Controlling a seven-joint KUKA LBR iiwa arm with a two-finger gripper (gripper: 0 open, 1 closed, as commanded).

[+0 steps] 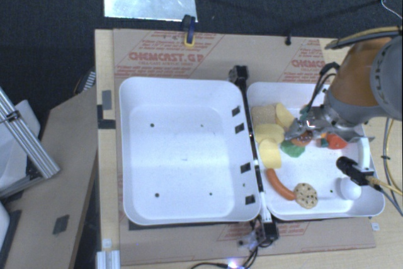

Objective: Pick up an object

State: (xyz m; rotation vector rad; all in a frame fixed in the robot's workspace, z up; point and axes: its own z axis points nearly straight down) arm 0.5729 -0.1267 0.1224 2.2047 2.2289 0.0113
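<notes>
On my screen the left shallow white plastic bin point(182, 148) comes first, and beside it the right white bin point(371, 201) holds pale yellow foam-like blocks point(269, 133) along its left wall, an orange carrot-shaped toy point(281, 184) and a speckled round cookie toy point(306, 194) near its front. Further right, I see the metal two-finger gripper point(303, 129) poised just over a green lumpy toy point(293, 148), with a red toy piece point(337, 142) beside it. Whether anything is pinched I cannot tell.

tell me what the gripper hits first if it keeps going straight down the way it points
Most likely the green toy right below the gripper, though depth is hard to judge from this slanted view.
</notes>
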